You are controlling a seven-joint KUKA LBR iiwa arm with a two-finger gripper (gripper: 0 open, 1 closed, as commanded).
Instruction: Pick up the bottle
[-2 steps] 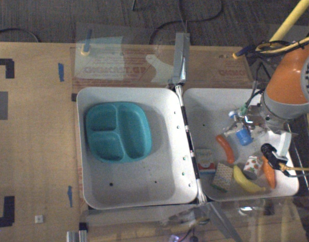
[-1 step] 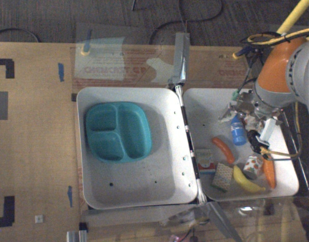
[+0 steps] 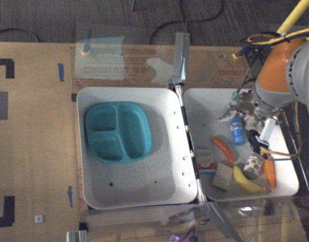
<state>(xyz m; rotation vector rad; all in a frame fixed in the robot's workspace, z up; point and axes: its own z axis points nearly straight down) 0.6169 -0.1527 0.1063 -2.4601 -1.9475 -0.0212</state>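
In the right bin [image 3: 205,105], the gripper [image 3: 241,116] sits over the blue bottle [image 3: 238,133].

**Colours in the 2 bins**

Just left of the claw [image 3: 244,116] stands a blue bottle [image 3: 238,134]. Below it lie an orange-red sausage [image 3: 223,148], a yellow banana [image 3: 246,181], an orange carrot [image 3: 269,171] and a speckled tan sponge [image 3: 222,176]. Far left, a teal tray [image 3: 117,131] sits in a white bin [image 3: 137,185]. The surface [image 3: 33,150] is tan with blue tape marks [image 3: 60,72].

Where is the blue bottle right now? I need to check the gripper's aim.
The blue bottle stands in the right bin, toward its upper middle, directly below the gripper and just up-right of the orange sausage-shaped toy.
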